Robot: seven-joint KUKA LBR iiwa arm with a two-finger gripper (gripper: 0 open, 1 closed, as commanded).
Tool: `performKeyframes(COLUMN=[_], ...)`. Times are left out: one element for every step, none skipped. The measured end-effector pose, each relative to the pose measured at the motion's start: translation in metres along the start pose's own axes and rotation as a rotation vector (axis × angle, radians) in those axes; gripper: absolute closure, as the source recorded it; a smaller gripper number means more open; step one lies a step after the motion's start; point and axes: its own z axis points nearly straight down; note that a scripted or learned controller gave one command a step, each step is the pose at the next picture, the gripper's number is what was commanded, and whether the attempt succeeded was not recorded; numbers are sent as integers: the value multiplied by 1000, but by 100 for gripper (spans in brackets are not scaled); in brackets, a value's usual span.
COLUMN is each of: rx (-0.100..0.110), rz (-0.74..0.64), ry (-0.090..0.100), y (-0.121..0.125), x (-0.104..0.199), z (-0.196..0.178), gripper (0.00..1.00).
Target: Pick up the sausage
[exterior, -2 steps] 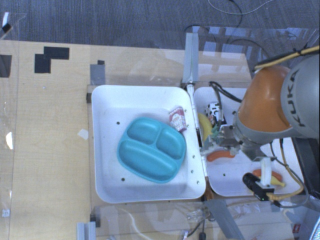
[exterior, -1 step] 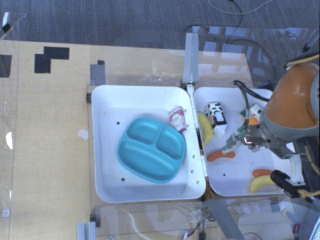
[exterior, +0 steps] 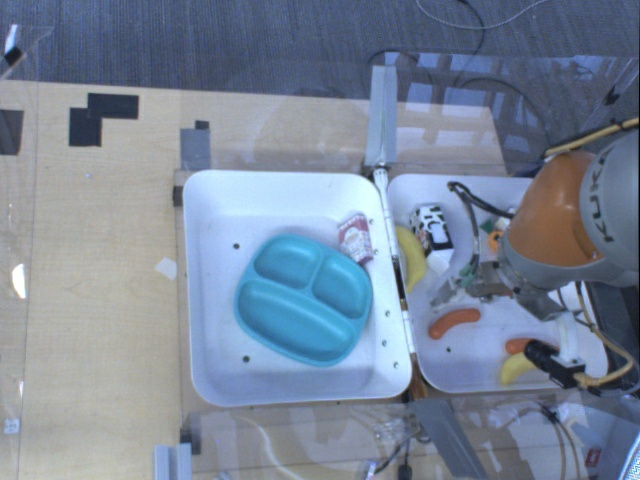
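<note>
The small orange-red sausage (exterior: 455, 322), a short rounded plastic-looking cylinder, is seen lying on the floor of the right-hand shallow white bin (exterior: 440, 373), near that bin's middle and towards its front. Its long axis is laid almost across the view, left to right, with the right end tipped slightly away from the camera; the left end points towards the divider between the two bins.

It is judged to be a toy piece: light, fairly stiff and smooth-skinned, so it may roll or squirt out if pinched off-centre. A hold across the short axis at mid-length is suggested, with the fingers closing from front and back.

The claw (exterior: 470, 280) is placed just behind the sausage, slightly to its right, under the grey and orange wrist. Whether it is spread or closed cannot be told, as it is crowded by cables and shadow. Nothing is seen to be held.

A yellow banana-shaped toy (exterior: 410, 256) is set along the bin's left wall, and a black-and-white carton (exterior: 432, 228) is placed behind it. In the left-hand white bin (exterior: 205, 298) a turquoise divided plate (exterior: 303, 298) is laid, with a small red packet (exterior: 355, 238) at its far edge.
</note>
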Motion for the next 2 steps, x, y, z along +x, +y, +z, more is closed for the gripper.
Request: performKeyframes(rx=[-9,-13], rz=[47,45], ry=[-3,-1], y=[-29,-27], x=[21,22], z=[1,-11], gripper=[0,100])
